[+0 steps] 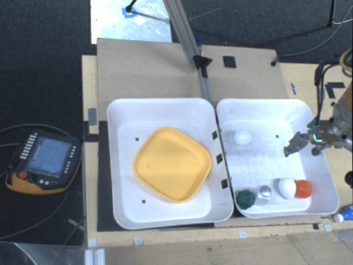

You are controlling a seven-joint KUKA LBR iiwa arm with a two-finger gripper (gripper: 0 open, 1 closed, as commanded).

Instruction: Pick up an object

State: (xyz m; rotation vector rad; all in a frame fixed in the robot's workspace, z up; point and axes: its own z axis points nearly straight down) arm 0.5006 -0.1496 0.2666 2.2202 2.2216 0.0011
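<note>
Four small things — a white ball (287,187), orange ball (303,189), silver piece (265,191) and green ball (246,199) — lie below the pincer (303,144), whose fingers are spread and hold nothing.

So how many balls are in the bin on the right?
4, maybe: a white ball alone near the bin's middle, then along the front edge a dark green ball, a white ball and an orange ball touching it. The small silver thing could be another.
</note>
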